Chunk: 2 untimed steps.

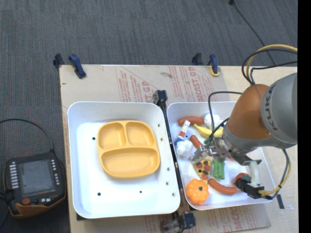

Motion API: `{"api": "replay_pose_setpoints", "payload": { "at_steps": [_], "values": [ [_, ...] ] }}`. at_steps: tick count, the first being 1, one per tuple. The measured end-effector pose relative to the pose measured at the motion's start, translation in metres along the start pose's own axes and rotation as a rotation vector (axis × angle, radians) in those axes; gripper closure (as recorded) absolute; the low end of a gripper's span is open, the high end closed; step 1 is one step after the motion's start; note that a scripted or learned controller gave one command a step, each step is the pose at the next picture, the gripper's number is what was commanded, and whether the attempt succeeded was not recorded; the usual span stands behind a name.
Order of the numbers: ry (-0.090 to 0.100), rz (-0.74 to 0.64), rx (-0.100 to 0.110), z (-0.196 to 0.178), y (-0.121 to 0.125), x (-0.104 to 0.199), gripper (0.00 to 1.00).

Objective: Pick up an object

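The gripper [203, 154] is seen low inside the right bin [228, 205], above the toy pizza slice [203, 168] and beside the green piece [218, 169]. Whether the jaws are spread or pressed together cannot be told; nothing is seen held between them. Candidate objects lie crowded in this bin: an orange pumpkin [197, 190], a sausage [223, 187], a banana [206, 130], a second sausage [190, 121]. The left bin [77, 130] carries a yellow divided tray [129, 148]. The step is judged to be the descent onto an object. A single item should be centred between the jaws, neighbours avoided, and closure completed before any lift is made.
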<state>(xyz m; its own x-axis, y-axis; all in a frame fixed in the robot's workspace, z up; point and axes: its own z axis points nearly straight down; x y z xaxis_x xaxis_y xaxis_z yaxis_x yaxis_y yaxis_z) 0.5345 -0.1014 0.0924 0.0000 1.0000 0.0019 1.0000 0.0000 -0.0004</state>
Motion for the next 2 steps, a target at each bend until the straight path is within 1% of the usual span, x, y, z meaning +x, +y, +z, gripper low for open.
{"api": "replay_pose_setpoints", "payload": {
  "at_steps": [1,2],
  "values": [
    [0.002,0.004,0.002,-0.0087,0.0007,-0.0004,1.00],
    [0.002,0.004,0.003,-0.0086,0.0006,-0.0003,0.00]
  ]
}}
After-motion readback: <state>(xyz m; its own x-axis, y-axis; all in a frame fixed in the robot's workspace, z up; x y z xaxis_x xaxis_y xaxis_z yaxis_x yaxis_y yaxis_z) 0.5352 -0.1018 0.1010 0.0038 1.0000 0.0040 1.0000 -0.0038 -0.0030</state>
